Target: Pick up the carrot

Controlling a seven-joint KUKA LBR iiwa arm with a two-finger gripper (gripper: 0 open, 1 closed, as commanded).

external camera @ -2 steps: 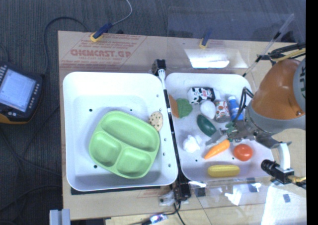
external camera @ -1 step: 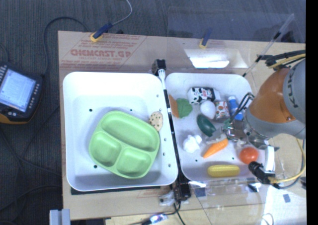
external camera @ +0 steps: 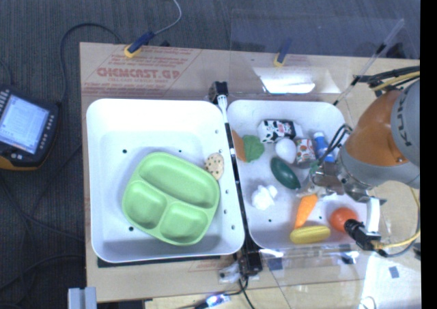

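Note:
The carrot (external camera: 304, 211) is a small orange cone lying in the right bin (external camera: 273, 222), near its front, with the wide end pointing toward the back. My gripper (external camera: 322, 181) hangs just behind and above the carrot's wide end, reaching in from the right under the orange-banded wrist (external camera: 377, 131). The view shows nothing held in it.
Around the carrot lie a yellow banana (external camera: 309, 234), an orange ball (external camera: 343, 219), a dark green vegetable (external camera: 285, 172), a white egg (external camera: 285, 149), a white lump (external camera: 263, 196) and a cow-patterned item (external camera: 276, 129). The left bin (external camera: 109, 137) holds a green divided plate (external camera: 172, 196) and a cookie (external camera: 214, 163).

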